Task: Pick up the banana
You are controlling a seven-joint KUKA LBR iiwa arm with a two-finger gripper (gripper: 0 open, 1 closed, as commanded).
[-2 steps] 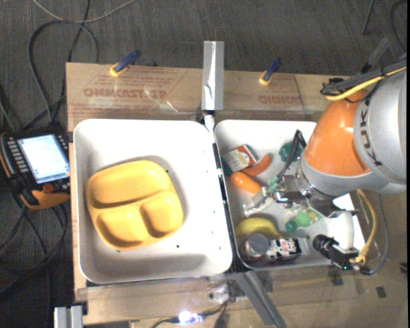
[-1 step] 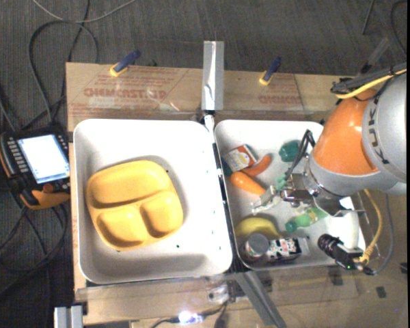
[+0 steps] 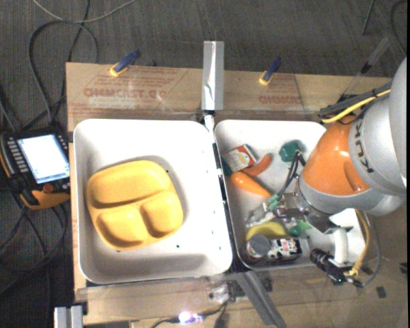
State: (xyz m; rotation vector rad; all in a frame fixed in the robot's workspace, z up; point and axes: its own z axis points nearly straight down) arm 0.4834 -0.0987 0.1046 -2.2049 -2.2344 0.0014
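One banana (image 3: 265,231), lower part of the right bin (image 3: 342,130), not yet lifted.

Lying low in the frame's right half, yellow curve just above a dark can (image 3: 256,248) and a printed packet (image 3: 287,249), with a carrot (image 3: 249,184), a red pepper (image 3: 262,163), a small carton (image 3: 236,157) and a green item (image 3: 290,150) higher up. Judged as approach only: nothing raised, grasp and lift both left to do. Gripper (image 3: 279,209) hovering right over the banana's upper edge, contact unclear; opening impossible to tell from this slant. Yellow tray (image 3: 133,202) alone in the left bin (image 3: 82,183).
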